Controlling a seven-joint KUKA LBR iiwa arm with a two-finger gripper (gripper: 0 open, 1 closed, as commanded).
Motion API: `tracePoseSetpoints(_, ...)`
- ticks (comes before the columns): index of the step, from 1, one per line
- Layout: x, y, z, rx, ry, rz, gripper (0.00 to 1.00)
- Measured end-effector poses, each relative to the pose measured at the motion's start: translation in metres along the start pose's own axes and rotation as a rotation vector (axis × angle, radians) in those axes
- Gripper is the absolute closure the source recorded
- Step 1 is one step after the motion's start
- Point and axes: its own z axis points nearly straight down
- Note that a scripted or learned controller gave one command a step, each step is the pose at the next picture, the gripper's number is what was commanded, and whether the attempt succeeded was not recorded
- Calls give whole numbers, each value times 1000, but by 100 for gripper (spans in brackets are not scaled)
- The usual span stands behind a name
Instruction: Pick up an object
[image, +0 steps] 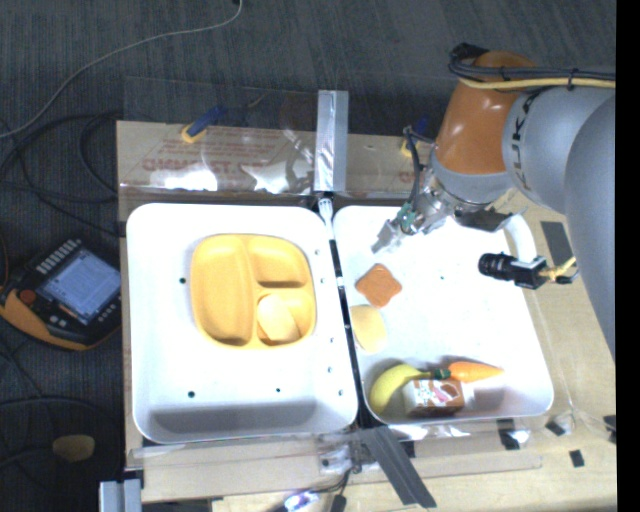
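My gripper (397, 228) hangs over the far left part of the right bin (500, 320), with nothing visible in it. Just below it and slightly left lies a flat orange-brown square (378, 286). A pale yellow round piece (367, 326) rests closer to the front, against the wall between the bins. Along the bin's front edge sit a yellow banana-like fruit (391, 382), a small brown-labelled jar (436, 396) and an orange carrot (473, 371), packed close together.
The left bin (160, 390) holds a yellow divided tray (240, 285) with a pale round item (279, 320) in one compartment. A black cylinder (503, 266) juts from the arm over the right bin. A handheld controller (65, 292) lies on the floor at left.
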Motion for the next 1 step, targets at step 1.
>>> tracePoseSetpoints(1, -7, 11, -7, 1, -2, -27, 100)
